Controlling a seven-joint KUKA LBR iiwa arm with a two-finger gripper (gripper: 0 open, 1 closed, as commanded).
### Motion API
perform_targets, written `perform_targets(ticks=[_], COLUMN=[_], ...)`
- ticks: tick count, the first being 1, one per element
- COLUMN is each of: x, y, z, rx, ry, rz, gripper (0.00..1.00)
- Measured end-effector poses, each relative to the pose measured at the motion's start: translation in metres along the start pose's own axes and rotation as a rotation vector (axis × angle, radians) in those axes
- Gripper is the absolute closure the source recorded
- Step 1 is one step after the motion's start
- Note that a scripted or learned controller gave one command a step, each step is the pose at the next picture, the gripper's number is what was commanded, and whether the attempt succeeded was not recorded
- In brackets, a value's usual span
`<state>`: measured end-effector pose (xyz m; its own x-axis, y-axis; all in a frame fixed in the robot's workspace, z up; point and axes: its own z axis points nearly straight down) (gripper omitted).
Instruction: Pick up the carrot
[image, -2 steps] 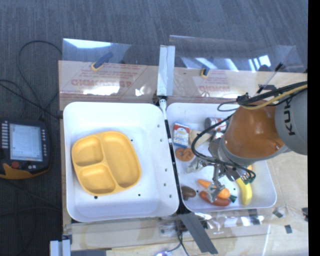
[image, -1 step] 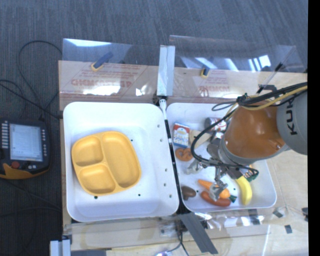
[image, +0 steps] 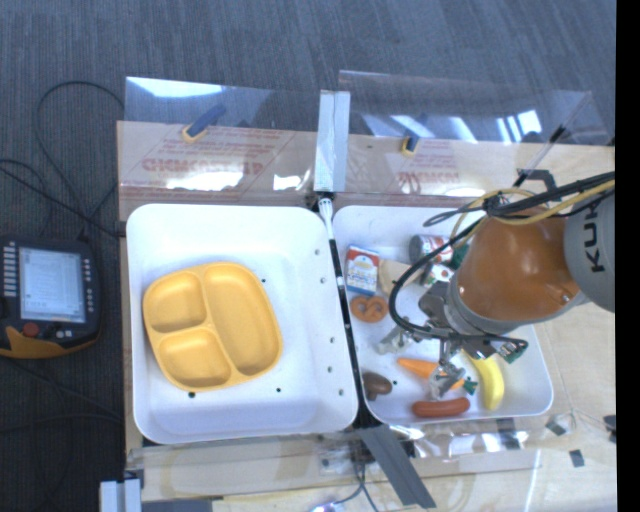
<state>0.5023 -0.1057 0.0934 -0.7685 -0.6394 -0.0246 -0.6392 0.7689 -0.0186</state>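
Over the right-hand bin (image: 540, 400), the grey arm with its orange band (image: 515, 270) hangs low above a scatter of toy food, its tool (image: 452, 372) down among the pieces and almost on the carrot (image: 418, 367). The step in hand looks like the final approach to the grasp: the tool sits just beside the carrot's thicker end, the orange body running away from it toward the bin's dividing wall, with the tip pointing away from the tool. Whether the carrot is already touched cannot be made out from here, and the wrist and its loops of black cable (image: 410, 290) hide the tool's working end, so whether it is released or clenched cannot be told either; nothing shows the carrot lifted. The next move, by the look of it, calls for the tool to settle squarely across the carrot's width, take hold and rise straight up without dragging the neighbours. Those neighbours crowd close: a banana (image: 489, 383) just on the tool's far side from the carrot, a red sausage (image: 440, 407) just beyond it toward the bin's near rim, a brown lump (image: 377, 383) past the carrot's tip, and a pretzel (image: 368, 309) and small carton (image: 362, 271) farther off. The yellow divided plate (image: 210, 325) lies well apart in the left bin (image: 300, 230).
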Motion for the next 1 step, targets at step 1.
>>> perform_targets(ticks=[1], x=[-0.0003], y=[-0.0031], z=[0.0009], rx=[-0.006], ry=[0.005], rz=[-0.007], gripper=[0.00])
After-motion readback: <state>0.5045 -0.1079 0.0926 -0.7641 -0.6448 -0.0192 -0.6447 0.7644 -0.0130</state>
